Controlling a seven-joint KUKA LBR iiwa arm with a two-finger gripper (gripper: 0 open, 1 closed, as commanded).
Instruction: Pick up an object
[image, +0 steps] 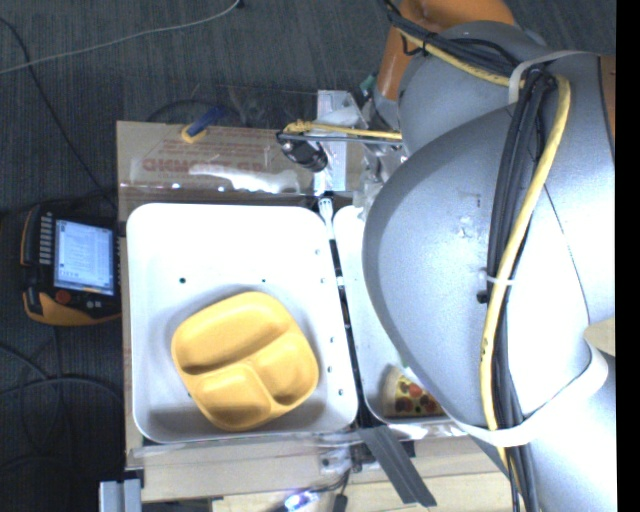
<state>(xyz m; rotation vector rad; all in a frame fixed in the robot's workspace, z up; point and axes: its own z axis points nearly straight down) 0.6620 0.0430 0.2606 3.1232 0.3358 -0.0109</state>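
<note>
Camera view from above the bench puts the grey arm (500, 230) nearest to us: its rounded housing swells across the whole right half, from about one o'clock down to five o'clock, with a bundle of black and yellow cables (520, 200) running down its side and an orange band (430, 30) at twelve to one o'clock. We cannot tell the state of the gripper, because the arm's body lies over the right bin and covers whatever hangs beneath it. Below that housing, at five o'clock, we see a strip of the right bin (372, 395), and in it a small multicoloured object (412, 397) with red and yellow patches, partly tucked under the arm; we cannot say what it is. Just beside it, across the shared rims at the centre, the left bin (160, 250) fills the middle left of the view. In its lower half, at about seven o'clock from the centre, rests a yellow divided tray (245, 358), tilted a little, with one long compartment and two smaller ones, touching the bin floor and well apart from the arm. Farther off, at nine o'clock, an orange-edged teach pendant (72, 265) with a lit screen lies on the dark carpet (60, 100). At eleven to twelve o'clock, beyond the bins, we see a cardboard sheet (200, 150) and some clutter of clamps.
</note>
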